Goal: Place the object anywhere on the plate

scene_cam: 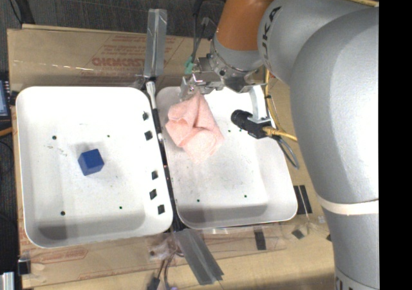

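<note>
Pink cloth hangs bunched from the end effector, clamped on its top edge, over the right bin at frame centre; placing remains undone.

Camera: single fixed overhead view, slanted down on the bench.

Frames both white bins whole, left bin at frame left, right bin at centre; moderately near. The arm enters from the right and fills the upper right, probably hiding some bench behind.
</note>
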Tool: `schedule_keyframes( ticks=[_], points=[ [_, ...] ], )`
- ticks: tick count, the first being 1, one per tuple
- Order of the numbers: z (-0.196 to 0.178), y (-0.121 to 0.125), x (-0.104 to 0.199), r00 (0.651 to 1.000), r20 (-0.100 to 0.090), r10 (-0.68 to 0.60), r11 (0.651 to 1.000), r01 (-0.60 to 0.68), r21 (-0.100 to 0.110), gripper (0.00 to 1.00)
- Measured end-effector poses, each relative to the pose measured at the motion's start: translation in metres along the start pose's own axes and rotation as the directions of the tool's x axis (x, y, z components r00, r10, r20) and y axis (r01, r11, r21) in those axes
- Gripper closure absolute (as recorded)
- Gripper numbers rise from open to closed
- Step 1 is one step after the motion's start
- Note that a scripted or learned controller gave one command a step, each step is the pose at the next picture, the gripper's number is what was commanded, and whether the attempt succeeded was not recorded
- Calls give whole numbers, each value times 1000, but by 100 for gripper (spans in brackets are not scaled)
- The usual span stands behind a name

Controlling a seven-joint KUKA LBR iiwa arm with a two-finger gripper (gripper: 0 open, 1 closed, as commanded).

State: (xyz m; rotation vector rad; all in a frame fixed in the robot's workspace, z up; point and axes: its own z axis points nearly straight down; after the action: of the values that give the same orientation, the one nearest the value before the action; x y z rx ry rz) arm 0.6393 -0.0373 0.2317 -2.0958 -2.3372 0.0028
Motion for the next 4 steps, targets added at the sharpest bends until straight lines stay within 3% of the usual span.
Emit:
schedule_keyframes(
  ticks=[1,2,3,4],
  points=[
    [6,-17,39,918,0,-396,918,396,2,100],
    [5,-28,83,687,0,-727,687,727,1,100],
    [14,-49,126,344,0,-939,344,939,1,100],
    [2,-68,174,102,-1,-995,102,995,2,100]
  ],
)
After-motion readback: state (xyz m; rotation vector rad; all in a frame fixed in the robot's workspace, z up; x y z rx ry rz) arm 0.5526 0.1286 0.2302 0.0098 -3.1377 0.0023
